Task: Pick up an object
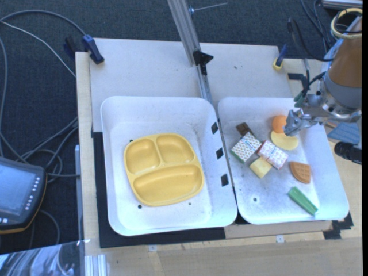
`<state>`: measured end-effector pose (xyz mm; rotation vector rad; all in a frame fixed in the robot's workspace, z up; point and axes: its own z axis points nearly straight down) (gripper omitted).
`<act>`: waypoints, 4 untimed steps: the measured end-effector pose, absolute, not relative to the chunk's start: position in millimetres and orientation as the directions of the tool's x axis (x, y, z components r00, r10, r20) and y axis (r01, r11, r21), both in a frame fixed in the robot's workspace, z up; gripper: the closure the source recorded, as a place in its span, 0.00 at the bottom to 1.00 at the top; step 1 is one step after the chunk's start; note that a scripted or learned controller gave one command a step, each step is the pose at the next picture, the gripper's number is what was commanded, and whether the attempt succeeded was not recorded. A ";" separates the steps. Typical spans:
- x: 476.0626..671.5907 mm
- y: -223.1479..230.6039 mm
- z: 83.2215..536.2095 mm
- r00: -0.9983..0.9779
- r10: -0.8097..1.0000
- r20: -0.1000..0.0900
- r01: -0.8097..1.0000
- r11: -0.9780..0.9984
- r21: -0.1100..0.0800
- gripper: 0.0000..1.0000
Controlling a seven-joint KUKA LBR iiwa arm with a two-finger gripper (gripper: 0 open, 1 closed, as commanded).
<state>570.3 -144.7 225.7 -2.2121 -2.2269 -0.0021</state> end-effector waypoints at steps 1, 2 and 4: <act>584.8 -93.9 237.4 -0.007 1.000 0.002 1.000 0.007 0.003 1.00; 587.3 -38.8 229.9 -0.007 1.000 0.003 1.000 0.007 -0.002 1.00; 602.0 74.8 224.5 -0.007 1.000 0.002 1.000 0.007 0.001 1.00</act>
